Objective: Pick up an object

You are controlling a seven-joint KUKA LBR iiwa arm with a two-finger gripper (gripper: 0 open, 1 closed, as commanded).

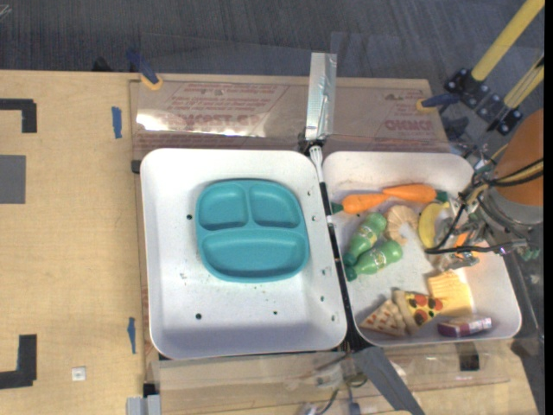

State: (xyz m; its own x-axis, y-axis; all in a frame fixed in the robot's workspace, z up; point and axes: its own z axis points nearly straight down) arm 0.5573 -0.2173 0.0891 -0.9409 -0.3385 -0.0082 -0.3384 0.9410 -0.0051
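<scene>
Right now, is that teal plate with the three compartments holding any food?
Empty. The teal three-compartment plastic plate in the left white bin shows bare teal in every section; the toy food lies in the right white bin.

A pale wooden bench (60, 258) with blue tape marks (117, 121) meets dark grey floor (216, 15).

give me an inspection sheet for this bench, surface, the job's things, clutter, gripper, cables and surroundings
Surface: wooden bench bearing two white bins, left bin and right bin.
Job's things: in the right bin, a toy carrot, green toy vegetables, banana, pizza slice, cheese wedge.
Clutter: teal divided plate in the left bin.
Gripper: gripper low over the right bin; finger state unclear.
Cables: black wires at the wrist.
Surroundings: blue tape marks.
</scene>
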